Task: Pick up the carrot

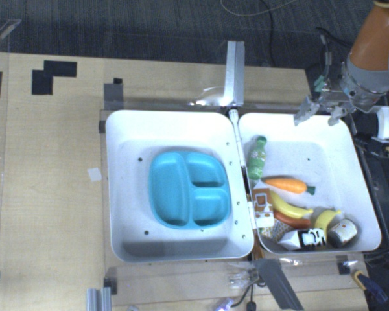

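- carrot (286,185): orange, tapered, green stub end, lying crosswise mid right bin (356,167); banana (290,207) just beside
- claw (322,113): spread, over bin's far edge; open floor beneath

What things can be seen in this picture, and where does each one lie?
Bins: two, white, side by side on the bench.
Tray: one, blue, with compartments, in the left bin.
Bottle: one, green, in the right bin by the divider.
Carrot: one, orange with a green end, middle of the right bin.
Banana: one, yellow, just in front of the carrot.
Small items: several, mixed colours, near corner of the right bin; too crowded to name.
Cable: one, thin, on the dark floor behind the bench.
Gripper: one, grey, above the right bin's far edge, apart from the carrot.
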### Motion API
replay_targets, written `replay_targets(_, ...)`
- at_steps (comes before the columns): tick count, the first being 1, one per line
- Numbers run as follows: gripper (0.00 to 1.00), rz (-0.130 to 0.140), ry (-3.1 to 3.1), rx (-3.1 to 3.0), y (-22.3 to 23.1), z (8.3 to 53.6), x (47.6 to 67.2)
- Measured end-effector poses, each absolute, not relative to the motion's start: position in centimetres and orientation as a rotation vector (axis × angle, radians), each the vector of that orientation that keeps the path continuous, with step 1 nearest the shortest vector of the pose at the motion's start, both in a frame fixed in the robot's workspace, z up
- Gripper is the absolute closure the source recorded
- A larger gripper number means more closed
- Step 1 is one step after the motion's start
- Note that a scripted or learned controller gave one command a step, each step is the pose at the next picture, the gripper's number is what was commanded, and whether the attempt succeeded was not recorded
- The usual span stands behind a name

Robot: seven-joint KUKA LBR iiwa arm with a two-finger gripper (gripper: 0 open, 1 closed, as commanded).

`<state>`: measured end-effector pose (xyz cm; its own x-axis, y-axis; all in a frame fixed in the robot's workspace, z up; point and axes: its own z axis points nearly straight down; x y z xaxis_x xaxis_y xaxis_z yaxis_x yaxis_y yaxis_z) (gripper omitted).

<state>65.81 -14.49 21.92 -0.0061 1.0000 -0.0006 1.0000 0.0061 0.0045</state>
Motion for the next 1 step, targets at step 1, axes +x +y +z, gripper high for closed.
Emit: replay_targets(1, 0.00, 0.004, 2.449, 1.962, -12.52, 19.70, 57.48)
